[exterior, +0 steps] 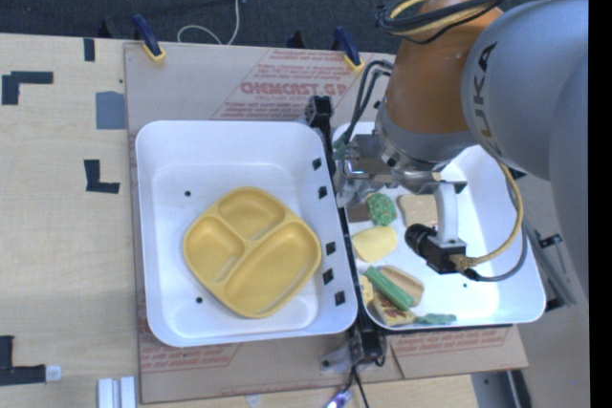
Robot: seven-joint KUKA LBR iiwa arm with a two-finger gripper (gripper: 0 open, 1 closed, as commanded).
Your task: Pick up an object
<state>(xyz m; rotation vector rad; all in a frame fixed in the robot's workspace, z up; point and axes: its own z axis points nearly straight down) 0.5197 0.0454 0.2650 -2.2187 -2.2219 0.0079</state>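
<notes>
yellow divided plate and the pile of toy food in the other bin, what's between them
In the camera view, the two bins' adjoining white walls with small black clips lie between the yellow plate and the toy food.

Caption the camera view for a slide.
KUKA arm reaches over right bin of toy food; yellow divided plate lies in left bin.

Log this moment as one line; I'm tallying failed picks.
arm: over right bin | target: toy food in the bin | yellow divided plate: left bin | grasp: none visible
</notes>
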